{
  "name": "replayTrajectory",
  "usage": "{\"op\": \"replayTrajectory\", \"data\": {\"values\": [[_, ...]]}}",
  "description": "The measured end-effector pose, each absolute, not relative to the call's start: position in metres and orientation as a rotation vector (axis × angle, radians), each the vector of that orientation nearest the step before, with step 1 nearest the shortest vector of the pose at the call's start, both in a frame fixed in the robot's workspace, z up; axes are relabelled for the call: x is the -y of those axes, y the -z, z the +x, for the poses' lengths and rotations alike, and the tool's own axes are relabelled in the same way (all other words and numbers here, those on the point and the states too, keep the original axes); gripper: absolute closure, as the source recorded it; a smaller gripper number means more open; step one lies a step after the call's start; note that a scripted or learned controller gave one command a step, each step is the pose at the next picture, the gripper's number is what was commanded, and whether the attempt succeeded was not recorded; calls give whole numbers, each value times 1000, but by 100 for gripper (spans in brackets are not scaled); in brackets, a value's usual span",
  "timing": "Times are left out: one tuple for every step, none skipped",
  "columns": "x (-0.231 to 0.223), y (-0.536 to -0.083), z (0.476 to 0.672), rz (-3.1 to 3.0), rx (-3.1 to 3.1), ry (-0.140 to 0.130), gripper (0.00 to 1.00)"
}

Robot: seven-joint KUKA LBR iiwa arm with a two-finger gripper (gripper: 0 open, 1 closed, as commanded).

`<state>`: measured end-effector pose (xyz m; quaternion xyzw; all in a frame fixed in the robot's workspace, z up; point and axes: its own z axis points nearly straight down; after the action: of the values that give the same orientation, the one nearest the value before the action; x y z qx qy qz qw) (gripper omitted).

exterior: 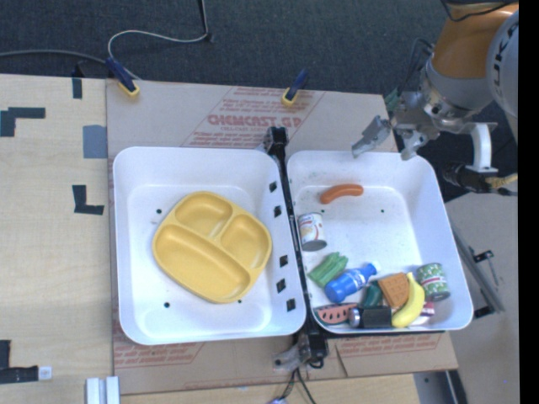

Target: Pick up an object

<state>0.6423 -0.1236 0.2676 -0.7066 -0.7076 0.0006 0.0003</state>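
**Orange sausage nearest the end effector, right bin**

Grey fingers of the end effector [387, 140] stand apart with nothing between them, hovering over the far rim of the right bin [442, 200]. The closest candidate, a sausage [341, 193], lies toward the bin's middle from there, nearer the viewer and slightly left, its long axis running roughly left to right. A small can [311, 231] sits by the divider wall.

Against the near wall, a banana [412, 301], blue bottle [349, 283], green pieces [328, 268] and a watermelon slice [331, 315] crowd together, overlapping; individual edges there are hard to separate. The arm's upper portion is cut off at the frame edge.
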Motion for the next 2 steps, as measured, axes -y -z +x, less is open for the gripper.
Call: {"op": "replayTrajectory", "data": {"values": [[127,-148,639,-2219,2220,-4,0],[125,-85,650,-2220,2225,-1,0]]}}
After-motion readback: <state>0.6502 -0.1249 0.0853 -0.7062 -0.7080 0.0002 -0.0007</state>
